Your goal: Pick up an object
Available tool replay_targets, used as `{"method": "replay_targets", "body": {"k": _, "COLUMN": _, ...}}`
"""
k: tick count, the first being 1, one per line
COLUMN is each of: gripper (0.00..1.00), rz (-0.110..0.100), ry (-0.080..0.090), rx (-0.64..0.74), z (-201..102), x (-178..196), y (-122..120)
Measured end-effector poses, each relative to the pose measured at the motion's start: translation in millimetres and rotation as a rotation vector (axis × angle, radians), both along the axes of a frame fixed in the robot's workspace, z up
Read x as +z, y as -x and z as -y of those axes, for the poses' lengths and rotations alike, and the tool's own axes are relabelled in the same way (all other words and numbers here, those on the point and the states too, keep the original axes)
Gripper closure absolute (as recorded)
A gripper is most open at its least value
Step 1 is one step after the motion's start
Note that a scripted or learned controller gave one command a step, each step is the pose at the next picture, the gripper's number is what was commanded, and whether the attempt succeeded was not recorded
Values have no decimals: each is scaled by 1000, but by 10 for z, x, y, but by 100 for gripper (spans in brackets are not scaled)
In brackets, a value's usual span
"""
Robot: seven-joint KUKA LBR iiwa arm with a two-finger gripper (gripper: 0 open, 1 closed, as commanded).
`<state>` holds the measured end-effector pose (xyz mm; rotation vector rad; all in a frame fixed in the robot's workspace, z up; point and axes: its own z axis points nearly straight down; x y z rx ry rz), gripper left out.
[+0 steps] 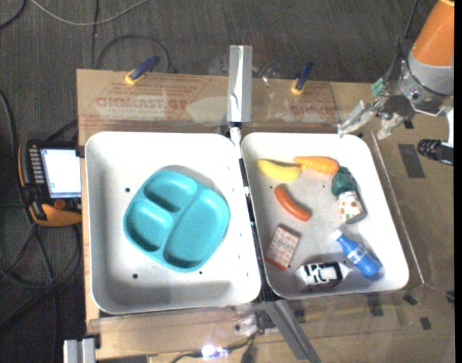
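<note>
The right bin (pixel 382 172) holds several items: a yellow banana (pixel 279 170), an orange carrot (pixel 317 162), a red-orange sausage (pixel 293 203), a small figure with a green top (pixel 347 196), a brown packet (pixel 283 246), a blue bottle (pixel 360 256) and a black-and-white object (pixel 321 273). My gripper (pixel 364 127) hangs over the bin's far right corner, above and to the right of the carrot. Its fingers are spread open with nothing between them.
The left bin (pixel 102 165) holds a teal divided plate (pixel 178 219). A metal post (pixel 239 82) stands behind the seam between the bins. Two clamps (pixel 142 69) hold the cardboard backing. A handheld pendant (pixel 53 180) lies left of the bench.
</note>
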<state>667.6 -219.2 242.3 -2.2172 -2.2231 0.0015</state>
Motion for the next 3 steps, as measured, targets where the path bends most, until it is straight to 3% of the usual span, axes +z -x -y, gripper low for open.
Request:
{"method": "replay_targets", "body": {"k": 1, "gripper": 0, "rz": -1, "ry": 4, "rx": 2, "z": 28, "x": -1051, "y": -10}}
{"method": "replay_targets", "body": {"k": 3, "gripper": 0, "rz": 12, "ry": -1, "rx": -59, "z": -188, "x": -1432, "y": -68}}
